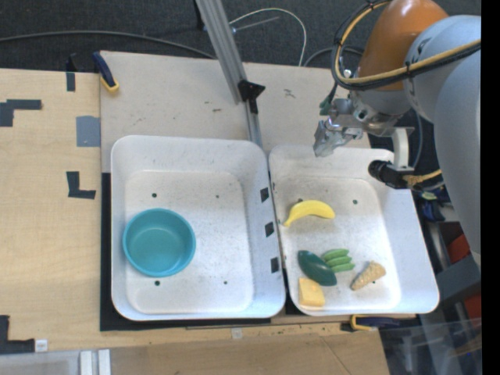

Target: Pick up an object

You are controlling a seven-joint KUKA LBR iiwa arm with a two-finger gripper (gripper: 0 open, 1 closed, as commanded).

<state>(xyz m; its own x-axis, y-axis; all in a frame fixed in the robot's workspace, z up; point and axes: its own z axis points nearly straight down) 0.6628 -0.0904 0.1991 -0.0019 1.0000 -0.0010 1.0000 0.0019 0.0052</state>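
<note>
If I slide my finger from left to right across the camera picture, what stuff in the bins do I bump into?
Blue bowl in the left bin → yellow banana in the right bin → ice cream cone. The yellow block, dark green vegetable and pea pods bunch together, so I skip them.

Grey arm bent in from right, gripper (326, 145) pointing down

- A yellow banana (309, 211) is lying on its side in the upper middle of the right bin (406, 233), curving downward at both ends.
- A dark green object (316, 269) is resting beside a lighter green pea pod (338, 258), touching it.
- A yellow block (312, 293) is sitting just below them.
- A tan cone-shaped piece (367, 275) is lying tilted, near the pod.
</note>
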